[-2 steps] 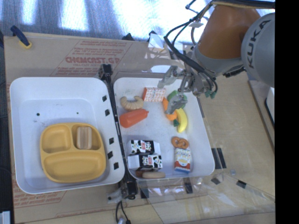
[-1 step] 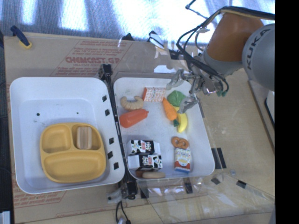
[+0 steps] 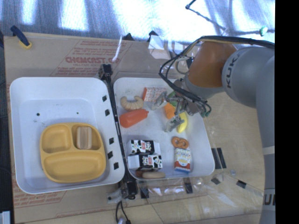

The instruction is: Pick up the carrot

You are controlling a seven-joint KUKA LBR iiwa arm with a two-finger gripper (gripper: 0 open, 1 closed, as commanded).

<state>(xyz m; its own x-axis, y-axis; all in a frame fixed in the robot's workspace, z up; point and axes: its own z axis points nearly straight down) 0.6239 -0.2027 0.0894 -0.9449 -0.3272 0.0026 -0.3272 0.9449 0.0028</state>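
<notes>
A slanted overhead view shows two shallow white bins side by side on a brown, cardboard-covered worktop (image 3: 70,55). The left white bin (image 3: 28,92) holds a yellow plastic divided plate (image 3: 70,164) with a small tan block in one compartment. The right white bin (image 3: 205,153) holds assorted toy food.

The long orange plastic carrot (image 3: 133,118) lies on its side in the upper left part of the right bin, near the divider between the bins. A pale curved pastry-like piece (image 3: 131,101) lies just above it, close or touching. Two black-and-white patterned cartons (image 3: 145,154) sit well below it.

The grey arm with its orange band reaches in from the right. Its hand (image 3: 176,119) hangs over the middle of the right bin, beside a small orange-and-green toy (image 3: 169,110) and a yellow banana-shaped piece (image 3: 183,123). Cables and dark parts clutter it, so whether it is released or clenched cannot be told. Nothing is visibly held.

The hand appears well to the right of the carrot. To grasp well, it would likely need to shift left, align across the carrot's narrow width near its thick middle, and descend clear of the pale pastry piece so that only the carrot is caught.
</notes>
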